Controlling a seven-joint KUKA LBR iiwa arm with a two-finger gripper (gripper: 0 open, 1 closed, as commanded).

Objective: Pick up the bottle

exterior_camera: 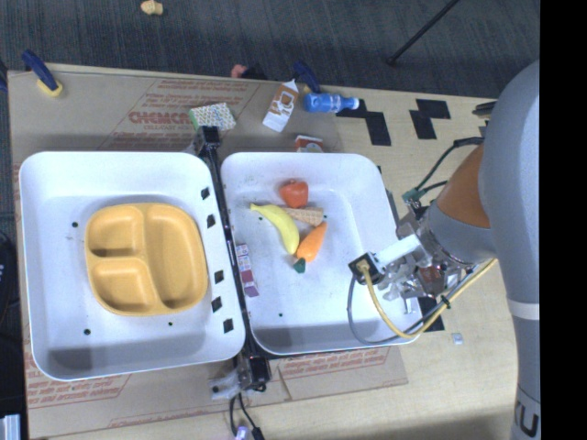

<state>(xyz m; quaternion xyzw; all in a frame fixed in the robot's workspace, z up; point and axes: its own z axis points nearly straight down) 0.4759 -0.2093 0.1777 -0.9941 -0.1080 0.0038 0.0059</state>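
Bottle [328, 104] is blue, lying on its side on the bench [183, 122] beyond the top edge of the right bin [367, 168], outside both bins, near a small carton [282, 105]. Gripper [408, 282] hangs over the right bin's right rim, well apart from the bottle. Can't tell if the jaws are open or closed, too cluttered by cable. Nothing visibly held.

Suggested approach: lift clear of the bin wall, travel up-view past the rim, align the jaws across the bottle's short axis, grip mid-body. It's round and will likely roll, so come down straight and centred.

Bench is cardboard-covered, with black tape marks near the bottle. Right bin holds a banana [280, 225], carrot [311, 243] and tomato [293, 192]; left bin [46, 246] holds a yellow divided plate [145, 258]. Dark carpet floor behind.
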